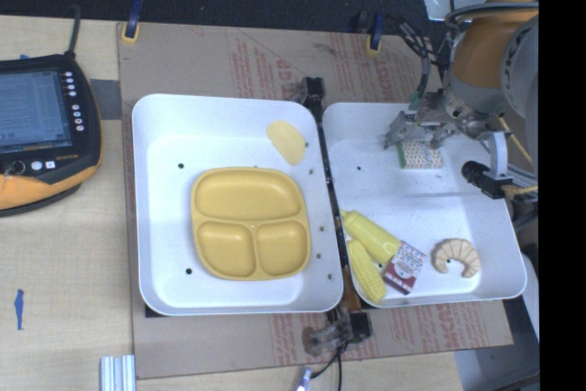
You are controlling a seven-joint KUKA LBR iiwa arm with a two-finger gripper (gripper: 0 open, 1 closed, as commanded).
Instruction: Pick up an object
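**Gripper over a small packet at the far end of the right bin**

While the arm reaches in from the right, most loose objects lie at the near end of the right bin (494, 288). A croissant (457, 255) rests near the near right corner, well apart from the other items. To its left lies a small red-and-white packet (403, 267), touching or just beside two yellow corn cobs (366, 254) that lie side by side against the bin's left wall, angled toward the near edge.

Across the divide, the left bin (156, 197) holds a yellow three-compartment plate (249, 222) near its middle, lying flat. Farther back, just beside the right wall of that bin, sits a small pale yellow oval piece (287, 142).

At the far end of the right bin, the gripper (419, 131) hangs low over a small speckled white packet (421, 157). Its metal fingers (397, 133) look spread apart, one on each side above the packet, and nothing shows between them; the packet seems to lie on the bin floor just beneath and nearer than the fingertips. The orange band (481, 50) and grey body of the arm rise behind, at the far right.

Left of both bins, on the bench, sits a handheld control pendant (41, 133) with a lit screen and an orange-edged casing.
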